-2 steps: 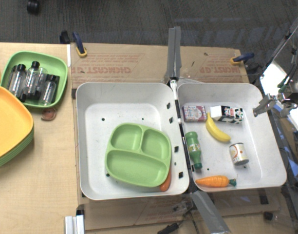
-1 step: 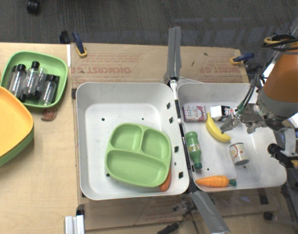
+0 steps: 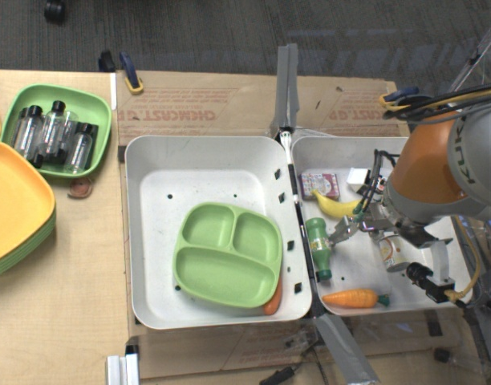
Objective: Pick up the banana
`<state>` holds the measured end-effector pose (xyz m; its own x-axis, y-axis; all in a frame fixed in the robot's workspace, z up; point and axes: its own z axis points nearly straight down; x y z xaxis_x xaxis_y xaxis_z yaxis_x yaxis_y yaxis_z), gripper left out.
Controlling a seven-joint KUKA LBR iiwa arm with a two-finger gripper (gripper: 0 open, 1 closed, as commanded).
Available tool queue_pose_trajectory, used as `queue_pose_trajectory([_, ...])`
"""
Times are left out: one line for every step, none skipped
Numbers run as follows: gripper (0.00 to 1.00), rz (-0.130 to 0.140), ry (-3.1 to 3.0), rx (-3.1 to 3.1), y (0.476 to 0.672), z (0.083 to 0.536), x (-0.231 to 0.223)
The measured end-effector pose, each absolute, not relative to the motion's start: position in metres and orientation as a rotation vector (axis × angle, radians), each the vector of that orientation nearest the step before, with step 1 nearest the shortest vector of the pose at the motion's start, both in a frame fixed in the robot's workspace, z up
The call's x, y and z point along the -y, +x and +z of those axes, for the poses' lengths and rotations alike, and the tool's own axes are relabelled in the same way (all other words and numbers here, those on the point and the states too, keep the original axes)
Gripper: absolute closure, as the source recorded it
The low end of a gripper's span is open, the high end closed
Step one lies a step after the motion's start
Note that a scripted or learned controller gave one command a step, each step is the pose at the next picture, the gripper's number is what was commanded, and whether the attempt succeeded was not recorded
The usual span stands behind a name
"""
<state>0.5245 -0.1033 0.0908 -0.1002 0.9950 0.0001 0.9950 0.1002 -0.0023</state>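
Observation:
The yellow banana [image 3: 334,205] lies in the right bin [image 3: 438,295], near its back left, curved and resting on the floor of the bin. My gripper [image 3: 354,221] hangs just to the right of the banana and slightly in front of it, close to its right end. The grey arm with its orange band [image 3: 422,175] reaches in from the right, above the bin. Nothing can be seen held in the gripper.
Around the banana lie a pink packet [image 3: 320,184], a small white object [image 3: 358,176], a green bottle [image 3: 316,247] and a carrot [image 3: 350,298]. The left bin [image 3: 149,215] holds a green divided plate [image 3: 229,255]. A green tray of bottles [image 3: 57,131] and yellow plates [image 3: 13,207] sit far left.

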Motion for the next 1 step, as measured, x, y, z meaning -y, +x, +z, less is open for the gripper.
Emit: queue_pose_trajectory([0.0,0.001,-2.052,2.379,0.5772,0.0913,0.1181])
